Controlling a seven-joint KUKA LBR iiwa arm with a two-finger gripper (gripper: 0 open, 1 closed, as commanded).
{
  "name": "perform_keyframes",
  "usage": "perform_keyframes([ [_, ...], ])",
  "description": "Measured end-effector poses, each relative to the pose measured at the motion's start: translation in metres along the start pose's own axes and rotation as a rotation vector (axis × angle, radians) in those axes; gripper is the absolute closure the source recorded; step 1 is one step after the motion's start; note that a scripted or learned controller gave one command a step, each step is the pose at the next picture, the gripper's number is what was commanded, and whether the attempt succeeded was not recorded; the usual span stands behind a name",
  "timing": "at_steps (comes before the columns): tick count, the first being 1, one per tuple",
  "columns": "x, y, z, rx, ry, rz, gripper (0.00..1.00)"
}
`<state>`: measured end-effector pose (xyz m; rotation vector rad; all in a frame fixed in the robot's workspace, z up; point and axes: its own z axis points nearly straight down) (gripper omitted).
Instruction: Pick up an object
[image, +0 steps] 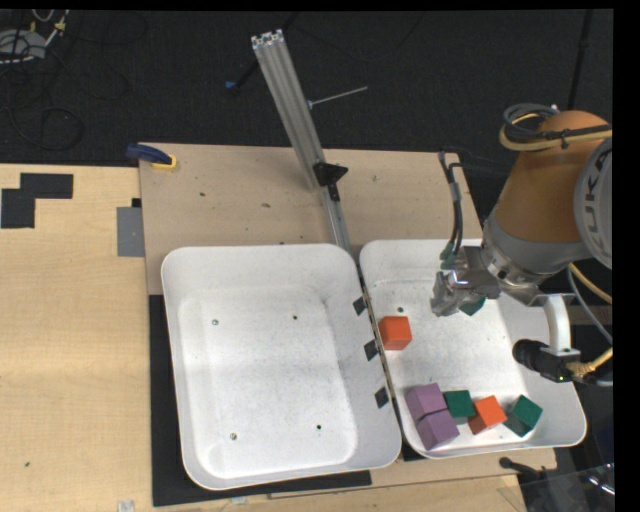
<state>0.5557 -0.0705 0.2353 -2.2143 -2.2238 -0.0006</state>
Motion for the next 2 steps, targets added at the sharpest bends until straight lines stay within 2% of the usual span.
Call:
perform_keyframes([
  [2, 0.117, 0.006, -0.009, 0.001, -0.001, -0.001, 1.0],
])
